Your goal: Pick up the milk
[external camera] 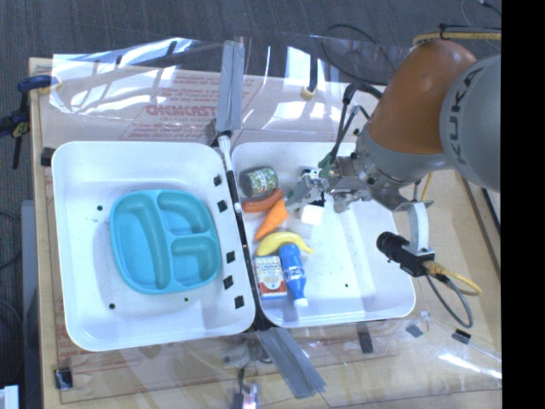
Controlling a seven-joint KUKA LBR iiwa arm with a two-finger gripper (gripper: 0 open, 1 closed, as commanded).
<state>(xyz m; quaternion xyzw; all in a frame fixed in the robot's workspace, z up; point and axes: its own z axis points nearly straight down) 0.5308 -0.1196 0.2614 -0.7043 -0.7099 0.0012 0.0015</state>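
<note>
A bench seen from above at a slant carries two shallow white bins side by side. The left bin (77, 254) holds a turquoise divided tray (166, 239) lying flat near its middle. The right bin (375, 292) holds a cluster of small things along its left side, close to the wall shared with the left bin. At the top of that cluster is a small can with a green label (259, 180), lying on its side. Just below it lies an orange sausage-shaped piece (262, 203), then an orange carrot (272, 219) set at a slant, then a yellow banana (283, 242). Below the banana lie two things next to each other: the milk (269, 277), a small carton with a red and white face, lying against the bin's left wall, and a blue bottle with a white cap (294, 273) touching it on its right. The grey arm with its orange band (413, 100) reaches in from the right and leans over the upper middle of the right bin. Its gripper (313, 196) hangs near a small white block (312, 214), to the right of the carrot and well apart from the milk. The fingers are small and muddled among the wrist parts, so whether they are parted or closed cannot be told.
</note>
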